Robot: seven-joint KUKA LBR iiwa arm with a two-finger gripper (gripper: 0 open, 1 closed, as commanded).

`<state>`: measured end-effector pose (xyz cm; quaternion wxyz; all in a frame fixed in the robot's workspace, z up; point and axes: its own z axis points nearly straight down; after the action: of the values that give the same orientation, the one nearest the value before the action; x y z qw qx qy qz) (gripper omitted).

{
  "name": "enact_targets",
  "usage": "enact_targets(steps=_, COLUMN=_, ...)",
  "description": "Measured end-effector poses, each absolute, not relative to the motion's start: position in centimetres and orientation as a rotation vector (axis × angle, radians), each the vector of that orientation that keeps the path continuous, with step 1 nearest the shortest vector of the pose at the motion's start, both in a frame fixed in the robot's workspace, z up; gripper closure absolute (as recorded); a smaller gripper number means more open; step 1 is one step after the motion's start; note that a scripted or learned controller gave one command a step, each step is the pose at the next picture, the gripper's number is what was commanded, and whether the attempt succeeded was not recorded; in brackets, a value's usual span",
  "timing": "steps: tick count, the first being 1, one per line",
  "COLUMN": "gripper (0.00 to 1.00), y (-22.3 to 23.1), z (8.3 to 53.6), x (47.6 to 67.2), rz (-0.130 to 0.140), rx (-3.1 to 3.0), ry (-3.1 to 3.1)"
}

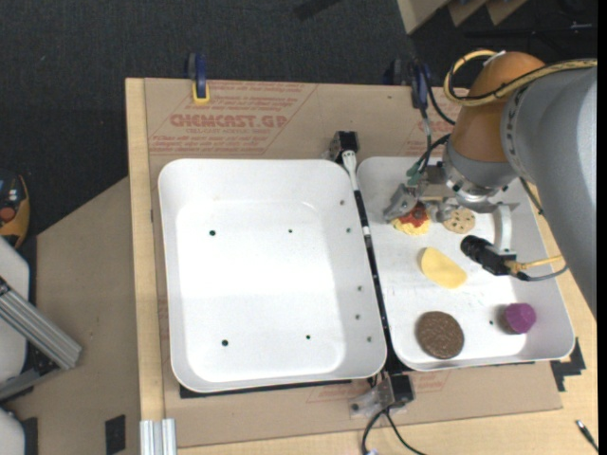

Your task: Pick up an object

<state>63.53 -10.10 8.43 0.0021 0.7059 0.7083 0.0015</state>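
Note:
My gripper (410,205) is low in the back left part of the right bin (550,344), right above a small red and yellow object (413,224) that it partly hides. A tan perforated disc (461,220) lies just to the right of that object, under the wrist. Nearer the front lie a pale yellow lump (443,267), a brown round disc (440,335) and a purple object (518,318). Nothing can be made out in the gripper's grasp.
The left bin (175,254) stands beside the right one, with a dark seam (368,254) between them. The grey arm (560,150) covers the right bin's back right corner. Blue clamps (198,74) hold the cardboard base at the back edge.

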Motion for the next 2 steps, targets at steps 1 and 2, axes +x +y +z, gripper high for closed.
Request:
enact_targets(steps=1, gripper=1.00, y=-10.3, z=9.8, x=63.3, rz=-0.004, rx=2.220, ry=2.225)
enact_targets(steps=2, gripper=1.00, y=-2.3, z=19.1, x=66.0, rz=0.014, rx=2.207, ry=2.225)
